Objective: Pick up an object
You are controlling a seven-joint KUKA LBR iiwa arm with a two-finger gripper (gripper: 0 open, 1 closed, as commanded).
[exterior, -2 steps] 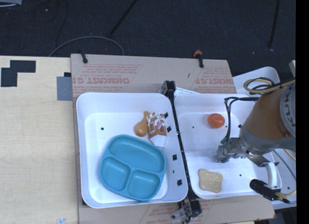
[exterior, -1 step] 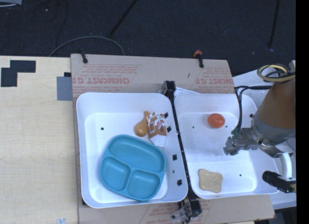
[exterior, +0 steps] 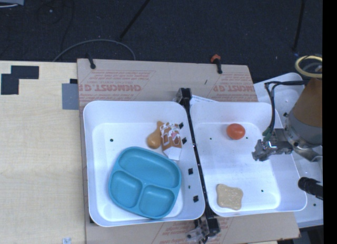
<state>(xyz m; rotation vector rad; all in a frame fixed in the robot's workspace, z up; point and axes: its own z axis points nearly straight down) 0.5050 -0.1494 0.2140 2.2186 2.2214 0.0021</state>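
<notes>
The red ball (exterior: 236, 131) lay near the far wall of the right bin (exterior: 295, 206), well apart from the flat tan piece (exterior: 229, 196) at the near side. Judged small, light, smooth and round, the ball was likely to roll from a skewed pinch; a hold across its middle was advised. The arm (exterior: 310, 114) entered from the right, wrist low over the bin's right side. The gripper (exterior: 259, 151) sat beside the ball, clear of it; whether its fingers were apart could not be told
</notes>
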